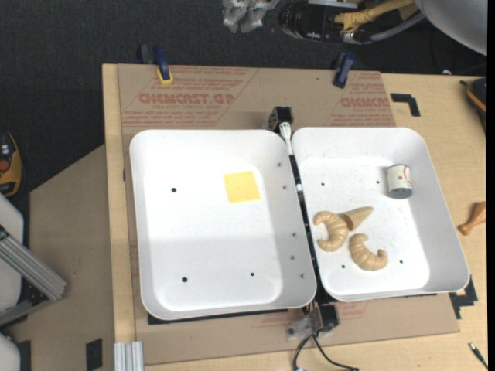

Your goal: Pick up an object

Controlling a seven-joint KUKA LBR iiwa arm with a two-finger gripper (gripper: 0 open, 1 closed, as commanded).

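Table (pixel 232 91) carries two bins: left bin (pixel 155 207) holds a yellow square (pixel 241 186); right bin (pixel 418 269) (three items) holds two croissants (pixel 332 230), one can (pixel 399 181); gripper (pixel 247 10) fingers' state: cannot tell.

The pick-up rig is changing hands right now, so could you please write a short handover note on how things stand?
Tool: at the top of the camera view, above the bench, away from both bins; nothing visible in it.
Left bin: one flat yellow square.
Right bin: two croissants, a small cone touching the upper croissant, a small white cylinder on its side near the far right corner.
Done: nothing lifted.
Left: pick any one object.
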